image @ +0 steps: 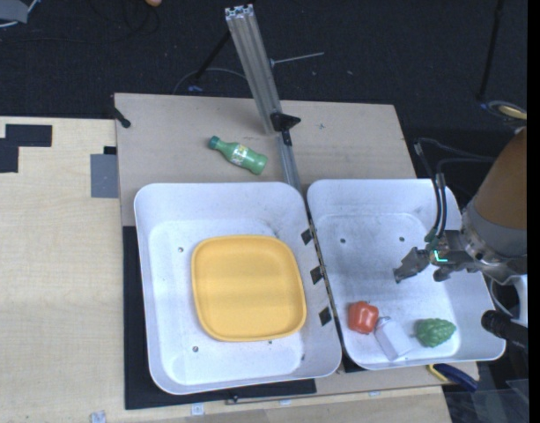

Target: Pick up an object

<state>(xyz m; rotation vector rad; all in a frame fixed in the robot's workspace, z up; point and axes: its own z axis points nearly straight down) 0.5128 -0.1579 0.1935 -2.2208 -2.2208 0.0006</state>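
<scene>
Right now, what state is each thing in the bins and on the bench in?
Gripper: over the right bin, nothing between its fingers.
Yellow plate: flat in the left bin.
Red pepper: resting in the right bin.
Green object: resting in the right bin.
Green bottle: lying on its side on the bench.

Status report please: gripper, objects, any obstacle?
Gripper open, above right bin, holding nothing. Red pepper, green object lying near front. Nothing in the way.

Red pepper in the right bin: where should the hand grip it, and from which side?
Grip the red pepper across its rounded body, coming straight down. The white block lies close at its lower right and the bin's wall at its left, so probably close the fingers along the freer axis.
</scene>
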